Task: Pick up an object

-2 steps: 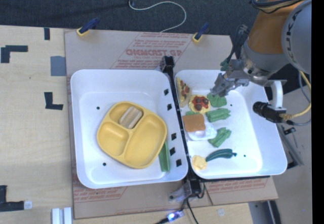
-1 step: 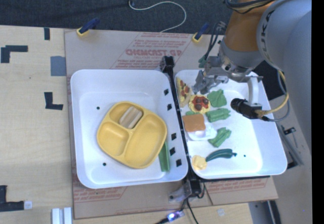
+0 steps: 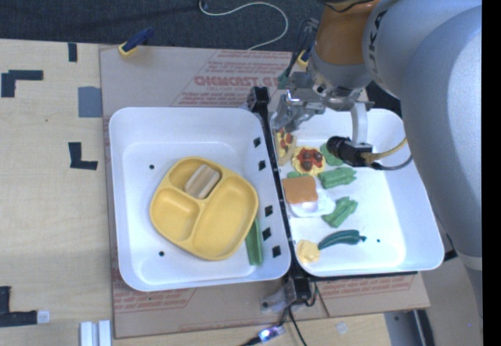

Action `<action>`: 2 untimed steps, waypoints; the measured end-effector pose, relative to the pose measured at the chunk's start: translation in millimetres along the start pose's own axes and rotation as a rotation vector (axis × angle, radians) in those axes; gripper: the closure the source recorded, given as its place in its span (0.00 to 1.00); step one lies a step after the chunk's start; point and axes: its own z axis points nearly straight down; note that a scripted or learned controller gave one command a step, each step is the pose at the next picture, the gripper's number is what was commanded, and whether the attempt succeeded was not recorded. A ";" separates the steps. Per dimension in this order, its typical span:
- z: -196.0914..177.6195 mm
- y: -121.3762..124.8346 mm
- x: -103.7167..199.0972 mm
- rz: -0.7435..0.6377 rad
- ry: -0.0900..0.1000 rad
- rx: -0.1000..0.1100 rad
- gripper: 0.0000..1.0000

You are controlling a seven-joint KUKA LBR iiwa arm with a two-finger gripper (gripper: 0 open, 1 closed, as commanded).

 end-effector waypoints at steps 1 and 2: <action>2.5 15.2 54.7 -0.001 0.001 0.000 1.00; -3.4 20.8 64.9 0.003 0.000 0.000 1.00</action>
